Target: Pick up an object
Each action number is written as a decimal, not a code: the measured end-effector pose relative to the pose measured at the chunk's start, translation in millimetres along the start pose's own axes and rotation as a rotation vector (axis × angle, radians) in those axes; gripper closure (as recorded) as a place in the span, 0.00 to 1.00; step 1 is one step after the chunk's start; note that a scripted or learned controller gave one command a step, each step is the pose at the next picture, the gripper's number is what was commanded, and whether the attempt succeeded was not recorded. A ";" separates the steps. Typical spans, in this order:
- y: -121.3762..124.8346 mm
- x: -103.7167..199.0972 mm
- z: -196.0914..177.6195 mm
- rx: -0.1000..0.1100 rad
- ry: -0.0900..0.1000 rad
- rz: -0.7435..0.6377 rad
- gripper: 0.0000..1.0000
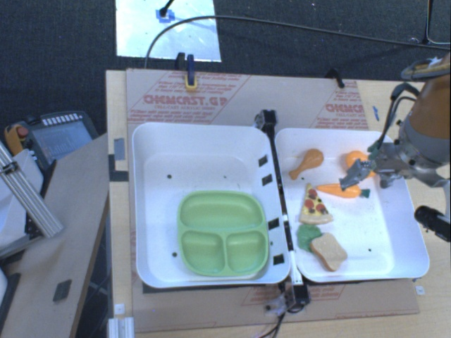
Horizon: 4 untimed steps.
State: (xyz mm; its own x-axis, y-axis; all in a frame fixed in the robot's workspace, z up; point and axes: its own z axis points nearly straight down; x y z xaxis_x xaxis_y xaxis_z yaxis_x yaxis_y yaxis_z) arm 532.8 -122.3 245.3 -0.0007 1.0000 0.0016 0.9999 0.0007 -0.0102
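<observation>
As the arm reaches in from three o'clock, its end effector (pixel 354 175) hangs low over the right bin (pixel 402 259), at about the bin's one o'clock. The grey tip sits just above the toy carrot (pixel 340 190), which lies with its long axis running nine to three, its green top toward three o'clock. From the tip, the carrot lies at roughly seven o'clock, close enough that touching or apart cannot be told. Whether the fingers are spread or closed cannot be told either: they merge into one grey shape against the white bin floor.

An orange round piece (pixel 354 159) sits at the tip's twelve o'clock, partly covered by the wrist. The drumstick (pixel 307 162) lies near, at ten o'clock from the tip. The pizza slice (pixel 314 206) points toward twelve, with the bread slice (pixel 329 251) and a green leafy piece (pixel 306 236) well apart at the bin's six o'clock. The left bin (pixel 151 189) carries a green divided plate (pixel 223 232).

The carrot looks the likeliest target; nothing appears lifted yet, so the pick seems at its approach stage. The arm's upper body is cut off at the frame's edge.
</observation>
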 end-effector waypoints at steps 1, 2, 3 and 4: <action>2.2 0.3 -6.0 -0.011 -0.002 -0.003 0.00; -4.3 -4.6 40.6 -0.009 -0.001 0.000 0.00; 0.7 -9.2 84.8 -0.008 -0.001 0.000 0.00; -6.1 -16.9 137.5 -0.007 -0.001 0.000 0.00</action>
State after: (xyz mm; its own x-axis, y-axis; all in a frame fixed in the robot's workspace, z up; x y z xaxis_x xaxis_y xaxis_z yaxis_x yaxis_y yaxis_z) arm 525.3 -139.0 107.9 -0.0003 1.0000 0.0006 1.0000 0.0003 -0.0028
